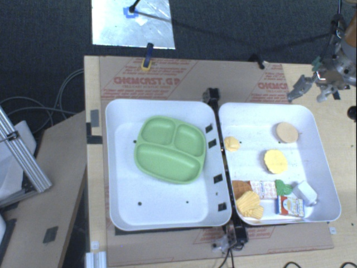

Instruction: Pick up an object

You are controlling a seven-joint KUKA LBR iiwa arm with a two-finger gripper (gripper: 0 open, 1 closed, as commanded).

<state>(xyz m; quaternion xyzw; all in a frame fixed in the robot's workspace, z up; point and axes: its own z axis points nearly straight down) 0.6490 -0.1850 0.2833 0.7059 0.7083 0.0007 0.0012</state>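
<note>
Nearest the lens, crowded along the front edge of the right bin (321, 144): a ridged yellow piece (249, 204) and a small carton (289, 206). Poised past that bin's far right corner, carrying nothing, fingers spread wide: the gripper (312, 90). Resting in the left bin (120, 155): a green divided tray (170, 148).

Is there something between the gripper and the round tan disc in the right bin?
Nothing visible. The gripper hangs above the bench beyond the right bin's far rim, and the round tan disc lies alone near that corner, apart from the yellow disc.
</note>
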